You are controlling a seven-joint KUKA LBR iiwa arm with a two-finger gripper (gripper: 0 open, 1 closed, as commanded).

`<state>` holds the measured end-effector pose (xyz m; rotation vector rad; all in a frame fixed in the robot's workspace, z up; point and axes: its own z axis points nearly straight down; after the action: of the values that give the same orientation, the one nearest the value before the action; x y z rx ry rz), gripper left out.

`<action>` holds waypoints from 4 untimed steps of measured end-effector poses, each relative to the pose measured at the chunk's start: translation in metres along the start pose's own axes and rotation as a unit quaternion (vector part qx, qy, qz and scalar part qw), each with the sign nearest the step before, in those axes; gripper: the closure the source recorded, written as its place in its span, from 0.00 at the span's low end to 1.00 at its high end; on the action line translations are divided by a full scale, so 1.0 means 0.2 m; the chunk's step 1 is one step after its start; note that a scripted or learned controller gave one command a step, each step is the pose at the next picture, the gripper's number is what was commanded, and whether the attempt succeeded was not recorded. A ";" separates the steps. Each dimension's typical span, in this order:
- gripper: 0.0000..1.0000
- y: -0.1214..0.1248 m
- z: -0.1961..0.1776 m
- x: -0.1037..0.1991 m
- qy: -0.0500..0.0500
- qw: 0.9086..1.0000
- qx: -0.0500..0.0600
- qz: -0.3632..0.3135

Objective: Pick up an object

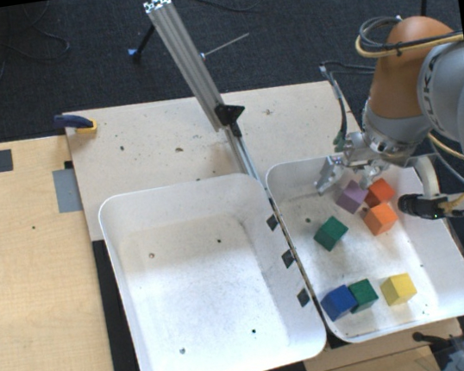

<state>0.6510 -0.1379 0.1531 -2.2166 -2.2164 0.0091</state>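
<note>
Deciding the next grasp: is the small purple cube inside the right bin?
In: the small purple cube rests on the right white bin's floor.

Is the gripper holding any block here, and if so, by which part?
Cannot be told: the gripper sits over the small purple cube in the right-hand white bin; no block visibly gripped.

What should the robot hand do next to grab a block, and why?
Probably sink a little straight down toward the purple block. The gripper hangs at the back of the right bin, just above that block, and nothing shows between its fingers. Two orange blocks crowd the purple one's right side, so a careful, straight drop looks safest.
</note>
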 end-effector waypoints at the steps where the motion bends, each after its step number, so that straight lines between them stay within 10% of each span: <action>1: 0.00 -0.02 0.15 0.00 -0.003 1.000 -0.011 0.000; 2: 0.00 0.00 0.16 0.00 -0.003 1.000 -0.015 0.001; 3: 1.00 0.00 0.11 -0.01 -0.004 1.000 -0.017 0.002; 4: 1.00 0.00 -0.20 0.01 -0.001 1.000 -0.006 0.000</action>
<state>0.6513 -0.1356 0.1937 -2.2227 -2.2244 -0.0038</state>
